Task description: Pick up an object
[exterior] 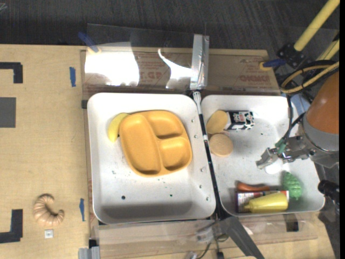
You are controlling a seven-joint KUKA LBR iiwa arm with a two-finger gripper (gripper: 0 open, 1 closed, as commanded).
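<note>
Camera view: the gripper [271,158] hangs over the right bin [253,102] at right of centre, fingers slightly parted and holding nothing. The nearest object, a green toy [292,186], lies just below and to the right of the jaws. A yellow bottle [268,201] lies further toward the lower edge, long axis left to right, beside a carrot [253,186]. Judgement: the coming move is a short reach toward lower right.

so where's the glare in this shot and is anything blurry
Camera view: strong glare on the clear plastic sheet behind the left bin; the end effector looks soft and slightly blurred over the right bin; the orange tray and yellow bottle are evenly lit and sharp.
</note>
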